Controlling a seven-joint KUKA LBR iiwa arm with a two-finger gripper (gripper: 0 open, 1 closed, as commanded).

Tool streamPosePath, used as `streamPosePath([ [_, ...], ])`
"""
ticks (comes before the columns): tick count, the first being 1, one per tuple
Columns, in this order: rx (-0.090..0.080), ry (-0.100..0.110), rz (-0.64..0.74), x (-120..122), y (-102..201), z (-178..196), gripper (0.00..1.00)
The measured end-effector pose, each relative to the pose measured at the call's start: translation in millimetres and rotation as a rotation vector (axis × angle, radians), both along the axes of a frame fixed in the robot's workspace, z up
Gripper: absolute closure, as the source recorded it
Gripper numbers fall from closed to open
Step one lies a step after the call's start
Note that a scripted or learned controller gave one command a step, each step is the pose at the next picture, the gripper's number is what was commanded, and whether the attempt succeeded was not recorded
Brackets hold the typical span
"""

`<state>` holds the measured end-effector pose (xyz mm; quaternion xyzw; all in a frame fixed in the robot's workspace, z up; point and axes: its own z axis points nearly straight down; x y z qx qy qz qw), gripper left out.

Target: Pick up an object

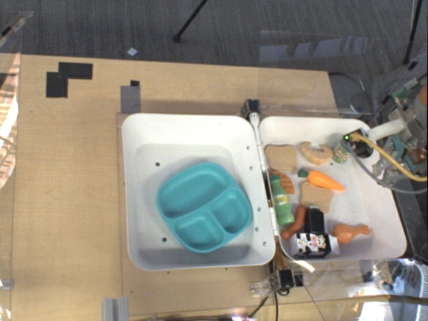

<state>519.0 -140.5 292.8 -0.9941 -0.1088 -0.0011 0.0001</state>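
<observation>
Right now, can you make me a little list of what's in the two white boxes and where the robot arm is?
left bin: holds a teal divided plate
right bin: toy food, crowded toward its left side
orange items: carrot, near the middle
green item: bottle along the left wall
lower right: chicken drumstick
lower edge: black-and-white box
arm: at the right bin's upper right corner
</observation>
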Motion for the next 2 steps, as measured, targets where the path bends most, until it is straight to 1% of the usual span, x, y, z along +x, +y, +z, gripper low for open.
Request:
streamPosePath([
  [1, 0.002, 0.005, -0.010, -32.0, -1.1, -25.3, 1.00],
  [2, 0.002, 0.006, 0.006, -32.0, -28.4, -62.4, 1.00],
])
